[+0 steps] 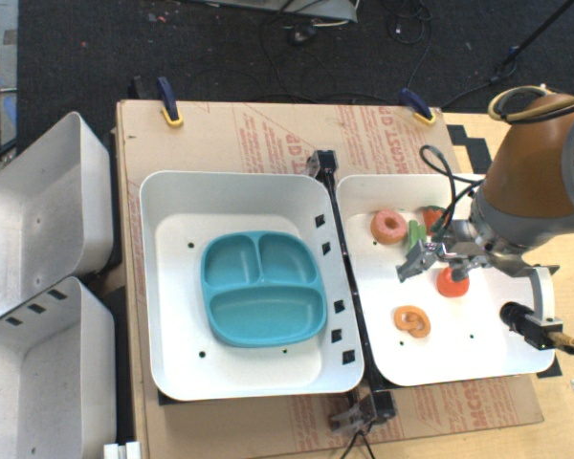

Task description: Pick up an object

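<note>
In the right bin (459,357) lie a pink ring (389,226), an orange ring (412,320), a red rounded piece (452,283), and a green piece (417,232) beside a red-orange piece (432,218). My gripper (417,260) hangs over the middle of this bin, between the pink ring and the red piece. The red piece sits just to its right and slightly below, partly under the wrist. The green and red-orange pieces are partly hidden by cables and the arm. I see nothing held.
The left bin (172,352) holds a teal divided plate (264,288). A black divider (342,285) runs between the two bins. Two white tubs (38,228) stand off the bench at the left. The arm covers the right bin's far right side.
</note>
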Controlling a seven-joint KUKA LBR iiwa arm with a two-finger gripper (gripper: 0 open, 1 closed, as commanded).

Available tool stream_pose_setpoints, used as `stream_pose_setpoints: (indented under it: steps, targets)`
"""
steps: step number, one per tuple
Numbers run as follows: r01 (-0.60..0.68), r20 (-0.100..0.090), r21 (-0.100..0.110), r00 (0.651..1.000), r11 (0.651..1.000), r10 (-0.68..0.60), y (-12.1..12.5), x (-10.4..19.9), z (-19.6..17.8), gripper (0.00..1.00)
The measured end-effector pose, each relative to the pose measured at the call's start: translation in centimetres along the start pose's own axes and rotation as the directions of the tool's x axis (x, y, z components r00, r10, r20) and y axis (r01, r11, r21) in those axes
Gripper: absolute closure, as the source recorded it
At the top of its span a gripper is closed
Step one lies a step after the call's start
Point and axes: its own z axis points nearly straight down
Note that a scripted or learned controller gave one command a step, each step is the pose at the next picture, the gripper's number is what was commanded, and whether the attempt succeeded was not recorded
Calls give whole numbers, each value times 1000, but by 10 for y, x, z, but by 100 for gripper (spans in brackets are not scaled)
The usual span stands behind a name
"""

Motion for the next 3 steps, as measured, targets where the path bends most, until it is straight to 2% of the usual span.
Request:
stream_pose_setpoints:
  steps: [1, 3]
  targets:
    - [2, 2, -13, 1000, 1000, -2, 3, 0, -6, 0]
    - [0, 1, -8, 1000, 1000, 1, 2, -5, 110, 0]
